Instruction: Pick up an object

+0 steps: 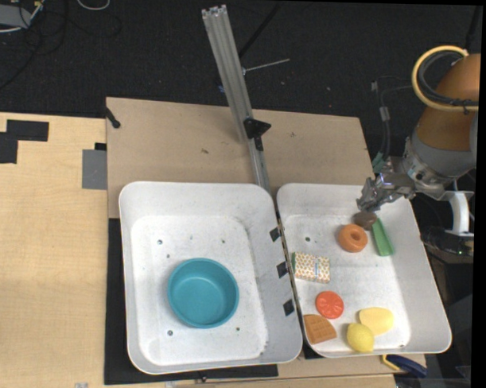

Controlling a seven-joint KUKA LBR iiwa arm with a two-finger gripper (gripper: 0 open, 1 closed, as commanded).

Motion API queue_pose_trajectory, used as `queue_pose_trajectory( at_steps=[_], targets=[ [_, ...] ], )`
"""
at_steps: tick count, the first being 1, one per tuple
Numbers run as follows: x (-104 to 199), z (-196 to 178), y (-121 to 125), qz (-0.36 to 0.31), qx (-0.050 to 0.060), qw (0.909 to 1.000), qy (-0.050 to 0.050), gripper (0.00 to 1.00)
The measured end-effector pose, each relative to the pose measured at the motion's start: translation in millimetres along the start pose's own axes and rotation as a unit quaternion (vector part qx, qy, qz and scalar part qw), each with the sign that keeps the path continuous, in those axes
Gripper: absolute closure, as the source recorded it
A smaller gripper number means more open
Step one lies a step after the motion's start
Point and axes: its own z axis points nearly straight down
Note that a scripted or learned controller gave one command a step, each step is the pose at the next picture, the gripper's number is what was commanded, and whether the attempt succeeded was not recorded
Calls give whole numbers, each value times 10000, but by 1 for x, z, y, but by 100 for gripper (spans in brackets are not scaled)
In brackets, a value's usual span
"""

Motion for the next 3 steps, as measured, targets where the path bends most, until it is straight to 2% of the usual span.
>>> queue_pose_trajectory(
  at_steps=[1, 3],
  targets=[
    [52, -11, -4, 1, 2, 10000, 0, 100],
    [140, -6, -17, 3, 7, 10000, 0, 100]
  ],
)
